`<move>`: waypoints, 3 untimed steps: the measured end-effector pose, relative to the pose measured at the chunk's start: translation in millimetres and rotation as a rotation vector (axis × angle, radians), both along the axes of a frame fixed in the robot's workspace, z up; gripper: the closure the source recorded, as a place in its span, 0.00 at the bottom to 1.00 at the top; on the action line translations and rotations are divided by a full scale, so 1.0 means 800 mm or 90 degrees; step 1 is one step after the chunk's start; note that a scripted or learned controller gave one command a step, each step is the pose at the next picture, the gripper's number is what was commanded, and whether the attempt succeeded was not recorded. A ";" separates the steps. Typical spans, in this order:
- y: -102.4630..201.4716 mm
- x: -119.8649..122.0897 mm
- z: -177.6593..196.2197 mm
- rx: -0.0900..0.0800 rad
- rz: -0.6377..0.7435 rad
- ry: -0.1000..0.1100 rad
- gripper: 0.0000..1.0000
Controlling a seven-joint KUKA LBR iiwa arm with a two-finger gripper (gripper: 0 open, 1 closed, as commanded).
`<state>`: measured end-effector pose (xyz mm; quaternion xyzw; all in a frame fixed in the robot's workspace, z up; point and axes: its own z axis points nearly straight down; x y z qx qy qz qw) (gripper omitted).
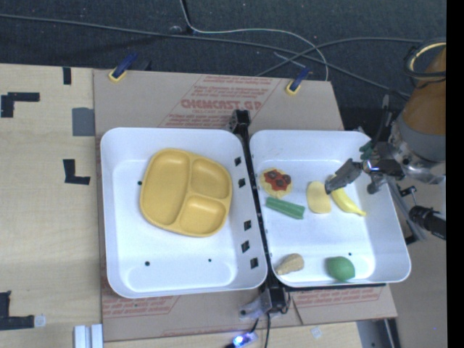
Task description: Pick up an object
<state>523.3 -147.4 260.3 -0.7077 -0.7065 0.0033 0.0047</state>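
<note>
A big sheet of brown cardboard (217, 104) lies on the bench in the middle of the frame, with two small clips (123, 66) holding its top edge. On it sit two flat white bins, side by side and touching. The left bin (119, 267) holds a yellow plate (185, 192) with three parts in it. The plate lies in the upper middle of that bin and is a little tilted in the picture.

The right bin (384, 256) holds the small toy foods. The grey arm (424, 133) comes in from the right edge of the frame, above the middle of this bin's right wall. Its claw (357, 176) points left, over the upper right part of the bin. The two fingers look spread apart, one dark finger (342, 177) on the left and one on the right, and nothing sits between them.

A yellow banana (347, 202) lies just below the claw, and its top end is almost under the left finger. Just left of the banana is a pale yellow piece (317, 197). Farther left is a green pod (285, 208), and above it a round piece with red spots (276, 181). Near the bottom of the bin lie a green ball (340, 268) on the right and a tan lump (291, 264) to its left, both well away from the claw
</note>
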 end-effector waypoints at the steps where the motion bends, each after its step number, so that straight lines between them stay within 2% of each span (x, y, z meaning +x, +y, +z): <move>1: 0.000 0.002 0.006 -0.001 0.002 -0.006 0.00; 3: -0.004 0.012 -0.140 -0.001 0.002 -0.003 0.00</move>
